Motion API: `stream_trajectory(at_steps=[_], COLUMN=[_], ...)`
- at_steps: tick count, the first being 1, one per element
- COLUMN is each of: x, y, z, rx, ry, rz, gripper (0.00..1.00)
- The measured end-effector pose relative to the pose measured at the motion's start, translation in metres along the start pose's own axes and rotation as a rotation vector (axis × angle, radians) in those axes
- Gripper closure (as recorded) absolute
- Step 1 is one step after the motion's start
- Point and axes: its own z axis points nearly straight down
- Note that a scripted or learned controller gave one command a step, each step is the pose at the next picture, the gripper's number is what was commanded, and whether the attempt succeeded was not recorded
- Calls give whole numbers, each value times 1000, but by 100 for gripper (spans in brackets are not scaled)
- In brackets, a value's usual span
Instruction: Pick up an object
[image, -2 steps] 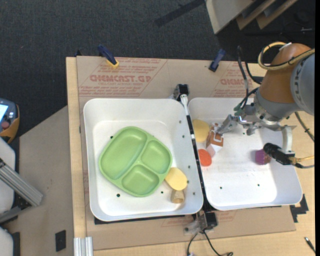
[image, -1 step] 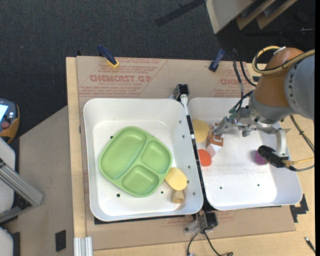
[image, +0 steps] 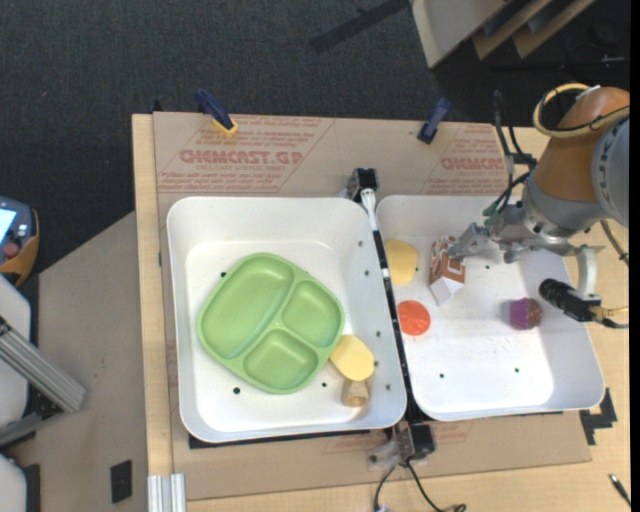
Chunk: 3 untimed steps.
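Observation:
The right bin holds a brown and white carton, a yellow piece by its left wall, an orange-red round thing and a small purple thing. My gripper reaches in from the right at the far side of this bin, just above and to the right of the carton's top. Whether it touches the carton is unclear. The grey arm with its orange band rises behind it.
The left bin bears a green divided plate, with a yellow piece and a tan cork-like piece at its near right. Blue clamps hold the cardboard base at the far edge.

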Motion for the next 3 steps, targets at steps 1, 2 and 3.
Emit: stream_trajectory(at_steps=[1,2,3], x=[-37,-46,-31], y=[-7,-89,-133], z=[5,11,11], rx=[6,27,29], ry=[-14,6,-1], rz=[3,1,3], gripper=[0,0,0])
